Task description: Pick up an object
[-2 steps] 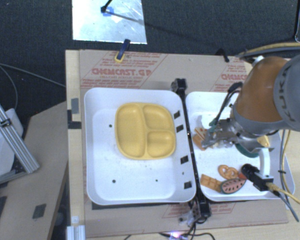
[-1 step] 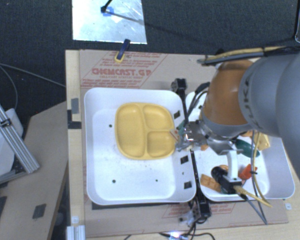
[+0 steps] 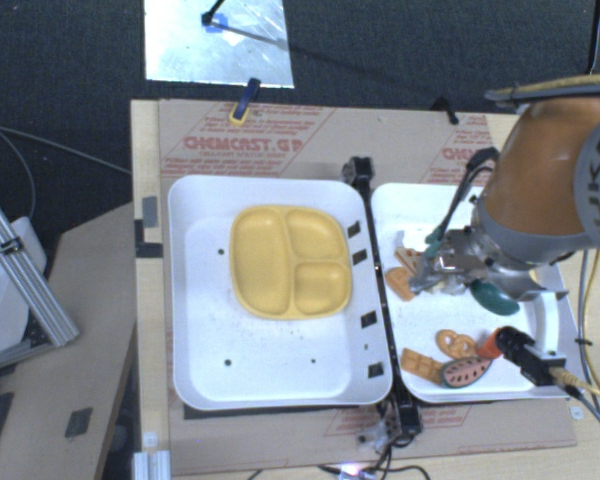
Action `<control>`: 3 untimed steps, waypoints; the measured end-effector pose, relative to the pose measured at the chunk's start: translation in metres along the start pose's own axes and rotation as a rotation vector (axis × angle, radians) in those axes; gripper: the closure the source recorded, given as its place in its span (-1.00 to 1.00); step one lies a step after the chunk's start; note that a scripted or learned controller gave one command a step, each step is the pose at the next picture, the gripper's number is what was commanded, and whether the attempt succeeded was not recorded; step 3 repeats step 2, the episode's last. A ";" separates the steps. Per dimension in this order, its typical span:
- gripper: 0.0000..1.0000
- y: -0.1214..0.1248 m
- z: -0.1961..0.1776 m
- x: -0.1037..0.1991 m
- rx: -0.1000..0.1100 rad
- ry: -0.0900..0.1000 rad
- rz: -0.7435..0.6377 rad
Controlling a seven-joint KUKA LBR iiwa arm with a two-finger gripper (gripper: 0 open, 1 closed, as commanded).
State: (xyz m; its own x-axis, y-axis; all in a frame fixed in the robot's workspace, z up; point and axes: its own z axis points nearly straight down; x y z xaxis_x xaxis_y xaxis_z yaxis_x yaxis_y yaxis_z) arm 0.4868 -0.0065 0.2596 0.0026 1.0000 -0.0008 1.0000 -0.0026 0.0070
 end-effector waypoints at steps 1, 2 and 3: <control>1.00 0.000 0.015 0.051 0.007 0.003 -0.011; 1.00 0.015 -0.012 0.045 0.003 0.001 -0.007; 1.00 0.015 -0.012 0.045 0.003 0.001 -0.007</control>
